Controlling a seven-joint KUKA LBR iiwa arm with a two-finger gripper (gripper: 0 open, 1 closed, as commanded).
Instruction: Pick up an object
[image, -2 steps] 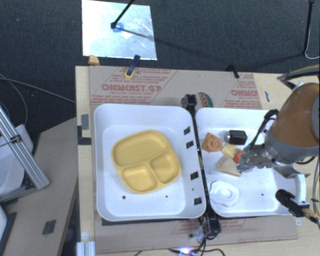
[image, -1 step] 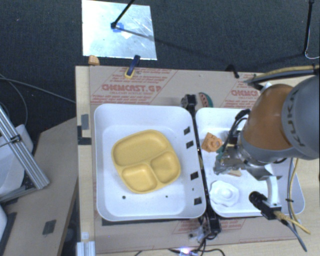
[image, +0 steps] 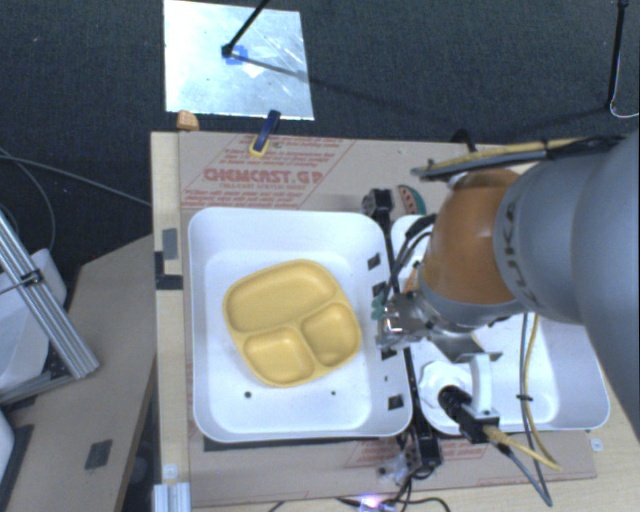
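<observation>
Judging by how things lie, the pick looks not yet made: the yellow plate (image: 290, 322) lies flat in the white bin (image: 215, 300) at centre-left of the frame, with nothing lifting it. The gripper (image: 393, 324) hangs at the wall between the two bins, just right of the plate, under the bulk of the arm (image: 560, 240) (so I cannot tell whether it is open or closed, or grips anything). The plate is glossy, shallow, three-compartment, round-cornered and set askew.

A shiny foil sheet (image: 238, 58) lies beyond the cardboard (image: 270, 175).
</observation>
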